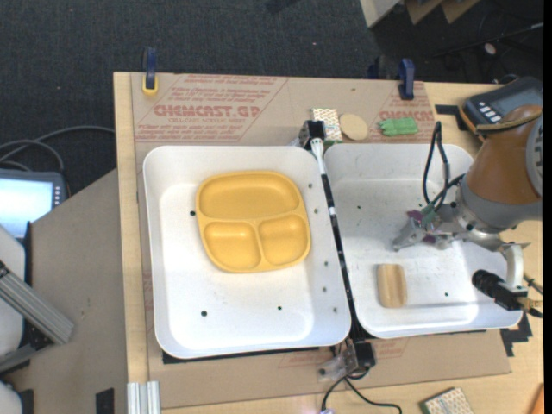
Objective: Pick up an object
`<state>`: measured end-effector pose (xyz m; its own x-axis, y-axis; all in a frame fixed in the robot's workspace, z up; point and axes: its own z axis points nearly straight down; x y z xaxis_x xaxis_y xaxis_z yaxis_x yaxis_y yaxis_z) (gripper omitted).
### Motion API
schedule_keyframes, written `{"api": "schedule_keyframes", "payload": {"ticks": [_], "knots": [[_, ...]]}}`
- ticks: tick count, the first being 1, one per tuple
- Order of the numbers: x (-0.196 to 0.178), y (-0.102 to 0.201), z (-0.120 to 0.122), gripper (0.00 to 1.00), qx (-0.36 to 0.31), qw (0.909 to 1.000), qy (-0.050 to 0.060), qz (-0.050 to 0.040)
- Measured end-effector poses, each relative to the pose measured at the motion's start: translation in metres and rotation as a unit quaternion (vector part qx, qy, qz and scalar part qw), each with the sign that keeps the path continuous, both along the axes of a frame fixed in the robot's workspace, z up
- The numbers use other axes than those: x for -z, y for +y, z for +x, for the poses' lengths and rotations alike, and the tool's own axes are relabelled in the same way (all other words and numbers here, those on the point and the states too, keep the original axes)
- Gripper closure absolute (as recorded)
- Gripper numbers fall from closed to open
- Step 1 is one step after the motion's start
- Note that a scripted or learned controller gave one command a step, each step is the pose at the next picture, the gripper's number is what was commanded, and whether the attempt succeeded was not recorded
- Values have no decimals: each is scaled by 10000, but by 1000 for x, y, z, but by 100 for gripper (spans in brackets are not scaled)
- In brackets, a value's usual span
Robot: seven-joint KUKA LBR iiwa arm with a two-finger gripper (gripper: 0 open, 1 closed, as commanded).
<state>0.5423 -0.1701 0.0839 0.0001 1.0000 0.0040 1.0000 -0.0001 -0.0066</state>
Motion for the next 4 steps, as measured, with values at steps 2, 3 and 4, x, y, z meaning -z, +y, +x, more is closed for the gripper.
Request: {"api": "schedule_keyframes", "payload": {"ticks": [2, 3, 4], "knots": [[-1, 32, 127, 0, -22, 10000, -66, -29], [-1, -46, 75, 0, 24, 10000, -18, -13], [-1, 29, 38, 0, -18, 10000, -6, 0]]}}
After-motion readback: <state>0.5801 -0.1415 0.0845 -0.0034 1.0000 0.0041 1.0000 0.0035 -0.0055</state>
